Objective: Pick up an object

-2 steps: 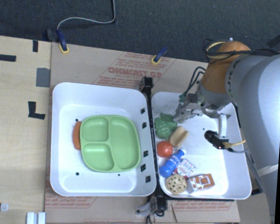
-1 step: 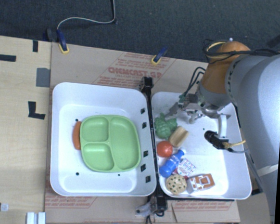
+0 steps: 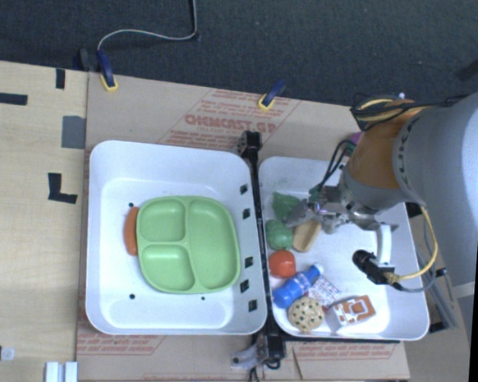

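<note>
Dark carpet fills the top of the frame, crossed by a thin black cable (image 3: pixel 166 24), and below it lies a pale wooden bench (image 3: pixel 21 235) marked with black tape shapes at the left. Brown cardboard (image 3: pixel 220 119) with red print covers the bench middle, pinned at its upper edge by two yellow-and-blue clamps (image 3: pixel 108 78). On it sit two shallow white bins side by side. The left bin (image 3: pixel 109 168) holds a green divided plate (image 3: pixel 189 244) with an orange object (image 3: pixel 130 228) touching its left edge. The right bin (image 3: pixel 410 315) holds a tan piece (image 3: pixel 305 236), green items (image 3: pixel 282 218), a red-orange ball (image 3: pixel 282 264), a blue bottle (image 3: pixel 296 285), a cookie (image 3: pixel 305 314) and a small packet (image 3: pixel 351 310). From the right, the grey arm (image 3: pixel 451 162) reaches in, its gripper (image 3: pixel 324 209) low over the tan piece and green items at the bin's upper left; whether it grips anything I cannot tell.
</note>
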Available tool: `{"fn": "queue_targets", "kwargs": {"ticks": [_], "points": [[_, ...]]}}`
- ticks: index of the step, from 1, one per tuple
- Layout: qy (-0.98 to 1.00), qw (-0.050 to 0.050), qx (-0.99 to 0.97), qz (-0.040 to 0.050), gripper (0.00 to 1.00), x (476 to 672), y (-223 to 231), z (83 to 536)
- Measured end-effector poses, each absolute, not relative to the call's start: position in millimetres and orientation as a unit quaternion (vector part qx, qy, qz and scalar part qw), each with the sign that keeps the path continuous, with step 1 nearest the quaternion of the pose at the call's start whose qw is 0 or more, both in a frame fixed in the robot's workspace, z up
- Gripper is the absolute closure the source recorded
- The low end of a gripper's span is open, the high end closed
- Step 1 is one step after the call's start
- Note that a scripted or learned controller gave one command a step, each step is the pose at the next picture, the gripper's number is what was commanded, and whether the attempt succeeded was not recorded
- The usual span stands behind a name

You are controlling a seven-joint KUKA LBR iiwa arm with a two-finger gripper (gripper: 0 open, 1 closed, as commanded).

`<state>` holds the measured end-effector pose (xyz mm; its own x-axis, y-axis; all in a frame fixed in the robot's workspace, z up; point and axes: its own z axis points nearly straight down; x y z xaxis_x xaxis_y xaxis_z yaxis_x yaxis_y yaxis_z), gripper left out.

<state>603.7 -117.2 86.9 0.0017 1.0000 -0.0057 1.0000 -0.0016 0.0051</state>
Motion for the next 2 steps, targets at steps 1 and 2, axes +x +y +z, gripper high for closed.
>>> {"fn": "queue_targets", "kwargs": {"ticks": [1, 2], "points": [[0.708, 0.002, 0.706, 0.0009, 0.00, 642.2, -111, 86], [0.707, 0.002, 0.707, 0.0004, 0.00, 601.2, -115, 87]]}}
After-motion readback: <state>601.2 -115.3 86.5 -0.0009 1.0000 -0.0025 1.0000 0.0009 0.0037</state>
